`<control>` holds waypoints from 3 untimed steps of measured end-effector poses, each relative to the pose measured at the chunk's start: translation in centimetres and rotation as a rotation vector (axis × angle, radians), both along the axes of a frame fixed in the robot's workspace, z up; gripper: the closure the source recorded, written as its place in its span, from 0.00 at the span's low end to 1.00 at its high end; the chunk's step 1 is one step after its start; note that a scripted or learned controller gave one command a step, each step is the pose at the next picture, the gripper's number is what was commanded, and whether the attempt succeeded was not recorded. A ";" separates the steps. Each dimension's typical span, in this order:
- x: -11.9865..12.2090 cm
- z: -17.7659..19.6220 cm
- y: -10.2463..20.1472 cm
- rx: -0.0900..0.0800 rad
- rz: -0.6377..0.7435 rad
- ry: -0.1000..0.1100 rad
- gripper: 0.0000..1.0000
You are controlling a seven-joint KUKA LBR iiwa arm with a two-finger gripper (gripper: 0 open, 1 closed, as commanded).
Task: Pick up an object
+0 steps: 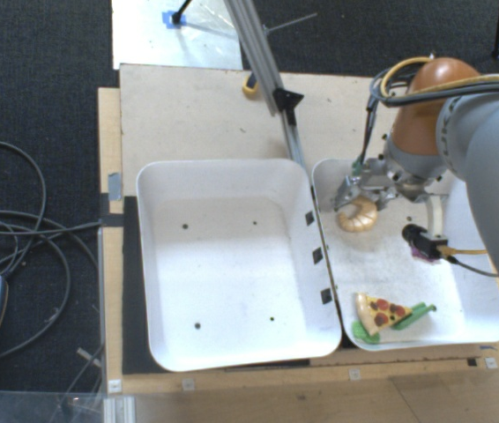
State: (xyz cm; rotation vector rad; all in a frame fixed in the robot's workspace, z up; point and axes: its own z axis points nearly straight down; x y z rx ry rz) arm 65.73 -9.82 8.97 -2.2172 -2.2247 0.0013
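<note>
Croissant (358, 216) — tan, curved, ridged

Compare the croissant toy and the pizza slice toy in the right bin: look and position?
The croissant is plain tan and curled; the pizza slice is a flat yellow wedge with red spots. The croissant lies at the bin's far end under the gripper; the pizza slice lies near the front rim. Both sit in the right bin.

Bright, even overhead light; soft shadows, slight blur, white bins (232, 179) glaring
</note>
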 end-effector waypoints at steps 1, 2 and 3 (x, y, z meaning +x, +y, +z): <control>0.2 1.3 0.0 0.000 0.001 -0.006 1.00; 0.7 7.4 0.8 0.000 0.004 -0.010 1.00; 0.9 12.4 0.8 -0.001 0.003 -0.009 1.00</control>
